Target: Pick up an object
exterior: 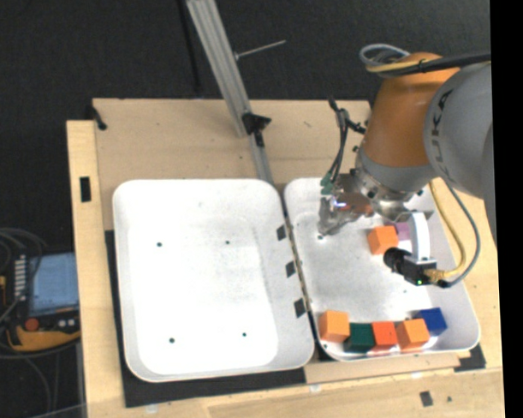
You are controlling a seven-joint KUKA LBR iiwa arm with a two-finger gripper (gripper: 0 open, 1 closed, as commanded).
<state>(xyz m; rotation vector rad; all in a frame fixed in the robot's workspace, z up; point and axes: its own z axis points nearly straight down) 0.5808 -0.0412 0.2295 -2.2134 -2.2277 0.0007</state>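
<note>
While its grip cannot be told, the metal tool (330,220) hangs over boxy blocks (384,333).

A light brown wooden bench (182,142) sits on a dark black floor (84,47). The bench top is flat and pale, with a lower wooden edge along the front. A long grey metal pole (227,72) leans across the back of the bench and ends in a small black clamp (256,123). To the left of the bench, on the floor, lies a small blue box (54,281) with black wires (6,256) curling around it. Just below the box is a bit of orange. The light is bright and even on the bench.
</note>
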